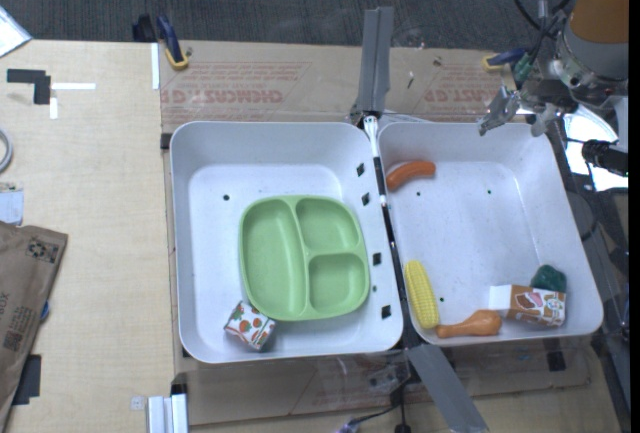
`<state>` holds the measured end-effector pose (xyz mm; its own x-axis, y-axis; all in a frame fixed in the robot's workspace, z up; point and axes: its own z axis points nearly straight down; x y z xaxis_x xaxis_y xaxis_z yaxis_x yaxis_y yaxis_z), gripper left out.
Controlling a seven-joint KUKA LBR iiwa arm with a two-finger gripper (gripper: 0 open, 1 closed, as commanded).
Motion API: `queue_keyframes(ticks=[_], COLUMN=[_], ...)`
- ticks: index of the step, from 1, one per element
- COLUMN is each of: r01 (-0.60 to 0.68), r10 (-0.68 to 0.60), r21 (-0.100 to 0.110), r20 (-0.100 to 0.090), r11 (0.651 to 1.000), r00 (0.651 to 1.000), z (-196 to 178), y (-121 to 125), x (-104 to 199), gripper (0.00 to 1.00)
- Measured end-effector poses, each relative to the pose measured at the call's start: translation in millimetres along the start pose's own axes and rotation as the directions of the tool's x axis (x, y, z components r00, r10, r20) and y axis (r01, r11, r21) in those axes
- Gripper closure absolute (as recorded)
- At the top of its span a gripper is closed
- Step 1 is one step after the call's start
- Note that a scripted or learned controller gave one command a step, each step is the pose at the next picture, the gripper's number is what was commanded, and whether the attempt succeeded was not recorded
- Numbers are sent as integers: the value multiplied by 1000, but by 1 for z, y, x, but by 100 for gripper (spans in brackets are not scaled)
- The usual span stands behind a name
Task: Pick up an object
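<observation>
Gripper (522,113) above right bin's (545,166) far edge, my fingers spread, nothing between them. Nearest target: orange carrot (410,172) at bin's far left corner. Advice: descend centred over carrot, straddle short axis, avoid bin wall, then close.

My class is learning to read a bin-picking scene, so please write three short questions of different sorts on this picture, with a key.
1. True or false: the green divided plate lies in the left bin.
2. Which item lies nearest the divider in the right bin? A) corn cob B) dark green item C) printed carton
3. Fill in: the pincer hangs over the right bin's ____ rim.

Key: 1 true; 2 A; 3 far.
</observation>
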<state>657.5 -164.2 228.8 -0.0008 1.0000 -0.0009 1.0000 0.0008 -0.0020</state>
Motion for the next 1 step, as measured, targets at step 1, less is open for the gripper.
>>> queue_keyframes(ticks=[1], r01=[18], r10=[-18], r21=[0], r20=[0], r11=[1000], r00=[1000], z=[129], y=[1], x=[45], gripper=[0])
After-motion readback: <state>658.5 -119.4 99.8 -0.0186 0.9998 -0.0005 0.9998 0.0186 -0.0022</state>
